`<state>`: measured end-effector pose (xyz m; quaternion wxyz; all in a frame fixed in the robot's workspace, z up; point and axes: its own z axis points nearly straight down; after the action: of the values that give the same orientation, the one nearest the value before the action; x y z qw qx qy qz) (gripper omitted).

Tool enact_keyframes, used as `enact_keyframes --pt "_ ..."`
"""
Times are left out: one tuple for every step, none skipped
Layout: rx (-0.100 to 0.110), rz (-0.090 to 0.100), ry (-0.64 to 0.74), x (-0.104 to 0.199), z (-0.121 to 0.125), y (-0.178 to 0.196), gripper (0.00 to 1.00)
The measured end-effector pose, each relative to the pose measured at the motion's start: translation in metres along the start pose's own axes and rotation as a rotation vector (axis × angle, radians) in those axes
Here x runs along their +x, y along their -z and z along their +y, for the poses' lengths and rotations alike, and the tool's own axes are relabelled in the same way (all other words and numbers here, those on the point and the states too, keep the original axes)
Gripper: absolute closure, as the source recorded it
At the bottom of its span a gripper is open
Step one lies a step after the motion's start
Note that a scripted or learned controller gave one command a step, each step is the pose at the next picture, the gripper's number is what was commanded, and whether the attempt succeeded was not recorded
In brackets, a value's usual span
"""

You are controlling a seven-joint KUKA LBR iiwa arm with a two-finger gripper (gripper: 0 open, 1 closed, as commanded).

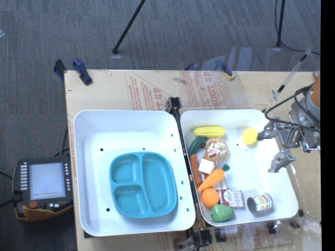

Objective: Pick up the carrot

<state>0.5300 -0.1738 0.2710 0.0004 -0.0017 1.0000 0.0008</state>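
2 neighbours touching carrot: orange, bread bag

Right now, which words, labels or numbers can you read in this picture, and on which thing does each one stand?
None reads clearly.
Cardboard sheet: red printed lettering, upside down and blurred.
Can: label too small.
Small red carton: print too small.
Bread bag: label illegible.
Handheld screen: blank glare.
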Motion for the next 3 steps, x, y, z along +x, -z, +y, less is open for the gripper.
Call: enact_keyframes --pt "-0.005 0.013 0.027 -0.007 0.081 -0.135 0.0" --pt "0.005 -0.025 -0.147 0.027 0.086 -0.178 0.0" --pt "0.003 -0.031 -0.64 0.045 0.079 -0.177 0.0"
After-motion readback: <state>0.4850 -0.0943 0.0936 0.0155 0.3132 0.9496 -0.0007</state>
